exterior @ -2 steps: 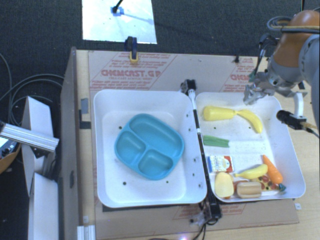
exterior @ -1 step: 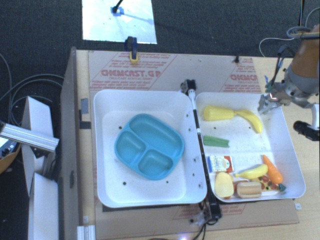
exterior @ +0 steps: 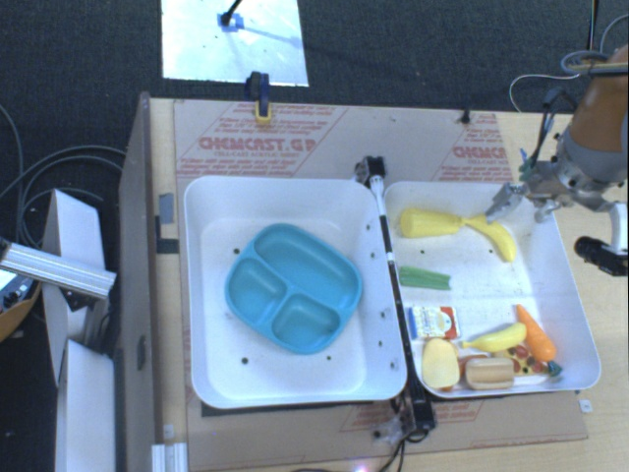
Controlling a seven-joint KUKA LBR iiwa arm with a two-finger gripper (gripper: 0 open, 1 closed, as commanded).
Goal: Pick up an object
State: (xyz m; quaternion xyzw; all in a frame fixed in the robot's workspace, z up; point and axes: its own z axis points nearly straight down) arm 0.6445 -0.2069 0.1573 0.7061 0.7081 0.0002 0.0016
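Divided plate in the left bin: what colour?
Light blue plate, seen in the camera view.

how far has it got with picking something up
Done: the arm has reached over the right bin, and the pincer hangs near its far edge, close to the banana and the yellow squash-like piece. In hand: nothing shows between its tips. Left: close on an item and lift it; the toy foods all lie on the bin floor, and the blue plate sits in the left bin.
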